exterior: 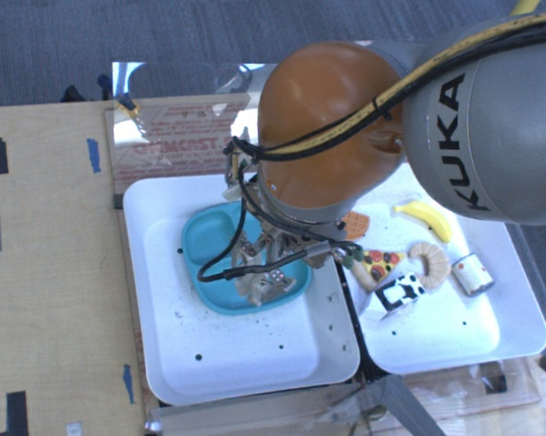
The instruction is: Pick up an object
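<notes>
Pale wooden bench (44, 296) on blue-grey carpet, two white bins (171, 361) mid-frame, "KUKA" lettering (455, 142) on the grey arm, gripper (263, 274) low over the blue dish (209, 241) in the left bin.

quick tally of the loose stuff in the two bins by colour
Blue: 1, the blue dish in the left bin
Yellow: 1, the banana
Orange: 1, the orange piece
Tan: 1, the ring
Black and white: 1, the block
Multicoloured: 1, the pizza slice
White: 1, the small can
Total: 7
</notes>
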`<state>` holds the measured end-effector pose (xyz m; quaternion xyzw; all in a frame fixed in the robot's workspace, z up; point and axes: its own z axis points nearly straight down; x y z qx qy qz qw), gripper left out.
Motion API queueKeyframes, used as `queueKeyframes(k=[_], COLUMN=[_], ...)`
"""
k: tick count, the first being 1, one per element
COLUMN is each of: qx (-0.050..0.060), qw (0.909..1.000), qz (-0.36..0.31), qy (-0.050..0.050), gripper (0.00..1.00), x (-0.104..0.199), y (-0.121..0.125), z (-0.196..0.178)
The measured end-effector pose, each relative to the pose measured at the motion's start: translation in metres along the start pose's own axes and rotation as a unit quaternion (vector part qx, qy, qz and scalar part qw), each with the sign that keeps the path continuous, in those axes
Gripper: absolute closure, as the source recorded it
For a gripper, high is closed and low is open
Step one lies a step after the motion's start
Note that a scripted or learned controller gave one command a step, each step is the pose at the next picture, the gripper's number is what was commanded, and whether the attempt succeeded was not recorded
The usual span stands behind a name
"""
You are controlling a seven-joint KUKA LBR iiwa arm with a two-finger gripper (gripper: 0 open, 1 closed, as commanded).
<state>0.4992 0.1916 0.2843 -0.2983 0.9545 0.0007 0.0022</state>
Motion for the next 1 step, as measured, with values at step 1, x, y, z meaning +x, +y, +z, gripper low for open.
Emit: queueKeyframes(k=[1], qx=[0.001], qw=[1.0000], qz=[0.000], qy=[-0.005], gripper=[1.00], x=[-0.0025], y=[0.0009], z=[-0.0123])
